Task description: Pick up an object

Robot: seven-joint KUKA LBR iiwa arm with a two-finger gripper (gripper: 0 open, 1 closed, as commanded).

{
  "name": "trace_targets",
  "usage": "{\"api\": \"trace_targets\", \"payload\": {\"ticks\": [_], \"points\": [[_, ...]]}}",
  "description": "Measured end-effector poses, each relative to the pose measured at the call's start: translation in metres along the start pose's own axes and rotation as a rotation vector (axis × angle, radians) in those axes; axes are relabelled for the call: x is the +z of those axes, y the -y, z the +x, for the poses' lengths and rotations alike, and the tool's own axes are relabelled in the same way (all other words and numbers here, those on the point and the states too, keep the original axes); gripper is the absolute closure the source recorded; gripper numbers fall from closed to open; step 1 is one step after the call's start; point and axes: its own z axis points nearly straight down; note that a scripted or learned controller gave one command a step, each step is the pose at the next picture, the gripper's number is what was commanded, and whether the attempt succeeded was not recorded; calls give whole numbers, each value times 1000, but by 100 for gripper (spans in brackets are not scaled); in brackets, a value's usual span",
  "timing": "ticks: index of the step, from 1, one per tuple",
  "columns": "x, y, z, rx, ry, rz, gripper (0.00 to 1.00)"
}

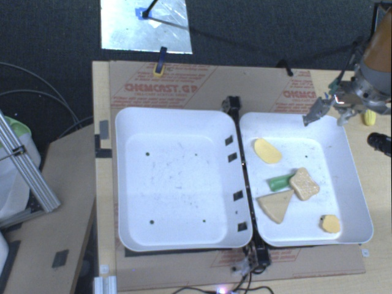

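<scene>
Bench: tan board on a dark carpeted floor, with two shallow white bins side by side on a printed cardboard sheet (184,86); aluminium framing at the left edge; a shiny foil-like square (146,17) lies on the floor beyond.

Near to far, right bin (352,182): one small round yellow piece (331,224) at the near right corner; one tan wedge (275,205), triangular, like a toy slice; one tan toast-shaped piece (304,184) just beside the wedge, touching or nearly touching a green cylinder (279,181); one yellow oval piece (267,151) farthest in, apart from the rest. Count: five items, one of each. Left bin (122,164): white floor marked only by small dark dots.

Handling, as judgement: all look like small play-food pieces, light, probably stiff plastic or firm foam, not fragile; smooth skins may slip. The yellow oval is the easiest target; isolated, free on all sides, take it across its short width. The wedge is low and flat, harder to grip; the toast piece and cylinder are crowded together.

Gripper (331,110): above the far right corner of the right bin, well apart from every item; fingers spread apart, nothing between them.
</scene>
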Motion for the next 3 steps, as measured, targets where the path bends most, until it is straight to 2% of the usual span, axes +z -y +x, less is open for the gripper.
{"api": "trace_targets", "payload": {"ticks": [1, 2, 3], "points": [[118, 70, -48, 8, -2, 14, 0], [176, 30, 31, -8, -6, 4, 0], [172, 44, -50, 7, 5, -1, 0]]}}
